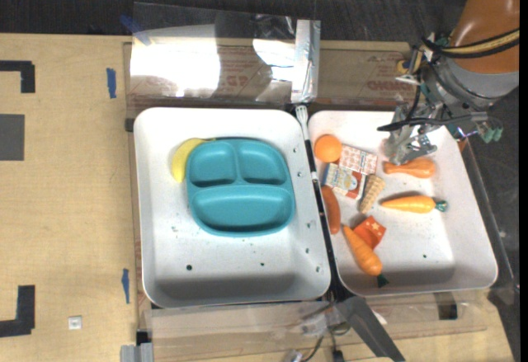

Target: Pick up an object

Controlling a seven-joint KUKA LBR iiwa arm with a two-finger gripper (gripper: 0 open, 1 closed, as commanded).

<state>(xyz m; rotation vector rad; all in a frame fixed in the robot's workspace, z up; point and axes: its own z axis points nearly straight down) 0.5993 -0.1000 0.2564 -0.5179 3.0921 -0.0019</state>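
Orange toys crowd the right bin (pixel 474 257), likely tipped in loose for picking. The hand (pixel 410 140) hangs low at that bin's far side; whether it is open I cannot tell (metal parts blur together). A carrot (pixel 410 168) lies just under it, seemingly the target; another carrot (pixel 407 204) sits nearer the camera, well apart from the teal tray (pixel 239 185).

Teal tray (pixel 239 185) – glossy plastic; white bins (pixel 157 261) – smooth, matt-ish; bench (pixel 58 212) – bare wood.
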